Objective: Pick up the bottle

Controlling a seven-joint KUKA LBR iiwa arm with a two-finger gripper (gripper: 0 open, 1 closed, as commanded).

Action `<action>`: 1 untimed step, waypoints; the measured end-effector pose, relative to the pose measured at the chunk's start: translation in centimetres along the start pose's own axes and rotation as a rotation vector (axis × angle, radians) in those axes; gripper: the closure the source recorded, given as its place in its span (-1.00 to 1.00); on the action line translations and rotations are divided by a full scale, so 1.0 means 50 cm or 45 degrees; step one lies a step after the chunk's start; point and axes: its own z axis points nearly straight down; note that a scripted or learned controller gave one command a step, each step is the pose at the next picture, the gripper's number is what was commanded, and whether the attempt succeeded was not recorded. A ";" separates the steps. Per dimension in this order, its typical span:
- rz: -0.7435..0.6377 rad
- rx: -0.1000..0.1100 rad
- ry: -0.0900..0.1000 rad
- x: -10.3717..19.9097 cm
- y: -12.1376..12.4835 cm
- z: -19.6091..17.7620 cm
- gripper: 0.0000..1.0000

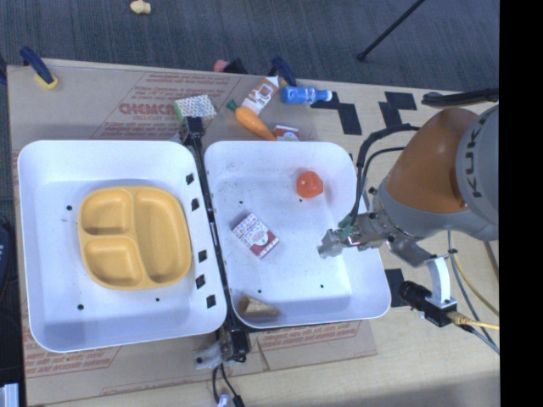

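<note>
claw low at the right bin's right edge, bottle outside the bins on the surface

you see the cardboard-covered surface [356, 350], then the left bin [42, 253] holding a yellow divided plate [136, 234], the right bin [280, 176] with a small printed box [255, 235], a red round piece [309, 184] and a brown item [257, 309]. the arm [441, 176] reaches in, its claw [333, 244] near the right wall; i cannot tell if it is open or closed. the bottle [261, 96] lies beyond the bins' far rim, beside a carrot [254, 123] and a blue object [303, 96]. risk: a descent here would likely catch nothing, well apart from the bottle.
</note>
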 end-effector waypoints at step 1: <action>0.215 0.001 -0.001 -0.055 -0.007 0.012 1.00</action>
